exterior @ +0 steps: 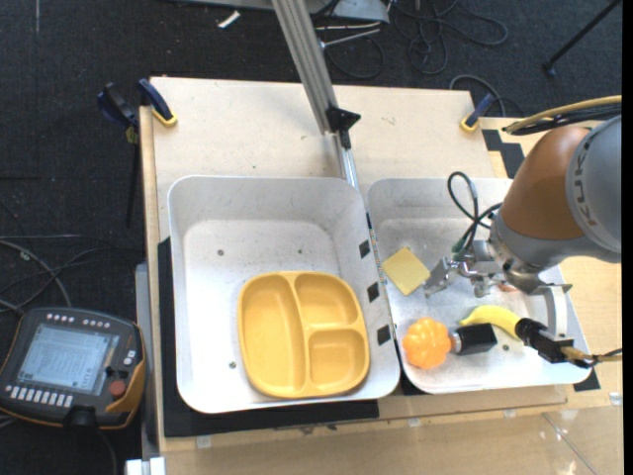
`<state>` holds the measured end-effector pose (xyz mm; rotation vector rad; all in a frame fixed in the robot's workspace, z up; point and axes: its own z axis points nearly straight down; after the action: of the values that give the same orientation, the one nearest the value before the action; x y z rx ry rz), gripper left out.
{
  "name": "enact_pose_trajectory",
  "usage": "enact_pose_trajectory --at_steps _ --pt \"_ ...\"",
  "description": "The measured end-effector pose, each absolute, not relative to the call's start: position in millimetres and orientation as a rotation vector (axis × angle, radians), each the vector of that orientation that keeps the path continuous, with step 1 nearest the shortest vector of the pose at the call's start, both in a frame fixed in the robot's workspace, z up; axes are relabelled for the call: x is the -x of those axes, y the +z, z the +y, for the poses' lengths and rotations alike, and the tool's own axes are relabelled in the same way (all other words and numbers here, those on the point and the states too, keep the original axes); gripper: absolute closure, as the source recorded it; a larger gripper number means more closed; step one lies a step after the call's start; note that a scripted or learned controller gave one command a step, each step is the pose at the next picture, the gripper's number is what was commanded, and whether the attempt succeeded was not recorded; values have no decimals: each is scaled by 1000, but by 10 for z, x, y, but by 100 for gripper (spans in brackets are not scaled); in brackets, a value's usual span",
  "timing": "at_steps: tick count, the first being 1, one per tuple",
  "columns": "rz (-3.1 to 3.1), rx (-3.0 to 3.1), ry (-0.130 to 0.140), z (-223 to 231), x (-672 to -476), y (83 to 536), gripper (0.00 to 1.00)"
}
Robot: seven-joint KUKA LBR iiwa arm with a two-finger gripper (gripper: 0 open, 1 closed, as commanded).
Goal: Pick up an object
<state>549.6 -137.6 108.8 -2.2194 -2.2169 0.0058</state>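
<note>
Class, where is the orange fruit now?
The orange fruit lies in the right bin, near its front left corner, with the banana to its right.

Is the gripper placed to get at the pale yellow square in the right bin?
Probably yes: the gripper is right beside the pale yellow square, with nothing between them. The orange ball and the banana lie apart from it, nearer the bin's front edge.

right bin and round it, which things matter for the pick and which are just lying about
For the pick: pincer, pale yellow square, orange ball, banana, all at the right bin; perhaps the yellow divided plate in the left bin.
Lying about: teach pendant, corner clamps, floor cables.
</note>
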Motion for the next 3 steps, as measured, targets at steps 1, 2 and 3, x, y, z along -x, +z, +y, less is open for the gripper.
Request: enact_pose_trajectory --at_steps 1,2,3 --pt "-2221 2222 0 -1372 -5516 1219 100" --pt "-2227 2224 -5 -1421 -5502 1841 100" --pt "-2227 2222 -4 -1425 -5485 2272 100"
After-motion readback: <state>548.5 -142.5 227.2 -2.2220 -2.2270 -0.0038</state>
